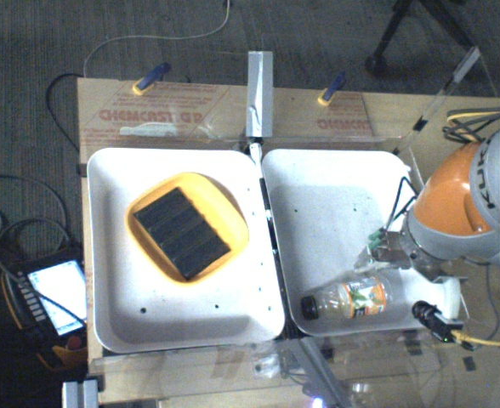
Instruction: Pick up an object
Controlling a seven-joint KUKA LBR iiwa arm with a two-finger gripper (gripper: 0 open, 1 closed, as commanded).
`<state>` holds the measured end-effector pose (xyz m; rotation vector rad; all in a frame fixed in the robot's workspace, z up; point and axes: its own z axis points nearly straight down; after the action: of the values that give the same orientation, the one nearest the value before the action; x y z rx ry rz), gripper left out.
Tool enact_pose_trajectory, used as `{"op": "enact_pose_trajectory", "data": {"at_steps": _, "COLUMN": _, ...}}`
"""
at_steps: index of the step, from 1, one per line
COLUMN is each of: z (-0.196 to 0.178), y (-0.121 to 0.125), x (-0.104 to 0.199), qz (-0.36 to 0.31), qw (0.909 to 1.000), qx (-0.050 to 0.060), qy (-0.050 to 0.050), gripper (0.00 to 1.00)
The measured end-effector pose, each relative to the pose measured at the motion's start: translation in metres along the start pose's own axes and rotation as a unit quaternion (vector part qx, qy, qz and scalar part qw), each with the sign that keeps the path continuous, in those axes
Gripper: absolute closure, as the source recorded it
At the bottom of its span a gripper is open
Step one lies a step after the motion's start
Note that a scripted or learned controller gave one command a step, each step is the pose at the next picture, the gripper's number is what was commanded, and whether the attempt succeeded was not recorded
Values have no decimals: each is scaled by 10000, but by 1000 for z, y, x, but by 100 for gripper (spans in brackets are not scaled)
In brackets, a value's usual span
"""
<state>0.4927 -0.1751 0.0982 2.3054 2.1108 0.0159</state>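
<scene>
A clear plastic bottle with an orange label and a dark cap lies on its side along the front wall of the right bin, cap pointing left. My gripper is low at that bin's right side, just above the bottle's base end. Its tip is hidden against the wrist. A yellow sponge with a black ribbed top lies flat in the middle of the left bin.
The grey and orange arm hangs over the right bin's right wall. A metal post stands behind the divide between the bins. Two clamps sit on the cardboard at the back.
</scene>
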Motion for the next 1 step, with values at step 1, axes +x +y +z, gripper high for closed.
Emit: {"op": "enact_pose_trajectory", "data": {"at_steps": 1, "z": 0, "y": 0, "x": 0, "qz": 0, "qw": 10000, "qx": 2, "qy": 2, "gripper": 0}}
